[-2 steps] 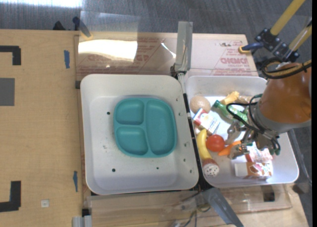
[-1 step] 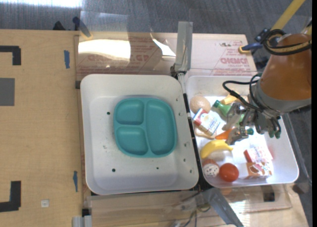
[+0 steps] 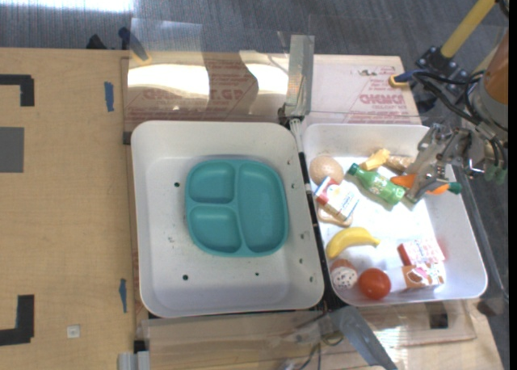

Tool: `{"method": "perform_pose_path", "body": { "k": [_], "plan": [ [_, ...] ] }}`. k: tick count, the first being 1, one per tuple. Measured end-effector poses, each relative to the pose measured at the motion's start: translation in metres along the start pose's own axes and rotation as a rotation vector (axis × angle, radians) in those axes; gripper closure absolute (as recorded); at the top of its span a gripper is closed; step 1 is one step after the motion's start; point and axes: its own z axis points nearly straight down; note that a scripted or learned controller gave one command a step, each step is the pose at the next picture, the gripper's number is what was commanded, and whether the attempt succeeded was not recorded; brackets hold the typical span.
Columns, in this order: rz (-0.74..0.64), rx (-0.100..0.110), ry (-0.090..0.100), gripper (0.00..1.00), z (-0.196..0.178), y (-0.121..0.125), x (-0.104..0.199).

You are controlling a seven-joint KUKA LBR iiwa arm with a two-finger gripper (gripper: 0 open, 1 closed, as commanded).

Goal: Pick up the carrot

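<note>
Landmark = green bottle (image 3: 378,185), lying on its side in the upper middle of the right bin (image 3: 472,235).

Gripper (image 3: 426,184) is just right of the bottle, low in the bin, metal fingers angled down-left w/ tips near the bottle's base end. Carrot (image 3: 422,182) sits right there: orange bits show on both sides of the fingers, one just right of the bottle, another poking out further right w/ a small green tip. Fingers look closed around the carrot, so it's gripped; can't tell if it's lifted off the bin floor.

Other stuff vs the bottle:
- egg (image 3: 326,169) to its left, near the bin's left wall
- small carton (image 3: 338,199) w/ red/blue print, below-left, almost touching the bottle's cap end
- yellowish piece (image 3: 378,157) just above it
- banana (image 3: 351,240) below, well apart
- tomato (image 3: 374,283) further below, near the front wall, w/ a speckled round item (image 3: 345,276) just beside it on the left
- pink/red box (image 3: 422,263) below-right

Left bin (image 3: 153,199), far left of the bottle, holds a teal divided plate (image 3: 237,205), three sections, nothing in them.
</note>
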Motion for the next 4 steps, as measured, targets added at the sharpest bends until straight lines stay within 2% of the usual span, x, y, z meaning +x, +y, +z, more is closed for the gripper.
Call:
{"method": "perform_pose_path", "body": {
  "k": [1,2,3,4],
  "plan": [
    [-0.175,0.003,-0.002,1.00,-0.192,-0.084,-0.010],
    [-0.511,-0.003,0.010,1.00,-0.034,-0.091,0.006],
    [-0.662,0.002,0.000,1.00,-0.137,-0.110,-0.002],
    [-1.013,-0.010,0.013,1.00,-0.007,-0.063,-0.002]
  ]
}}
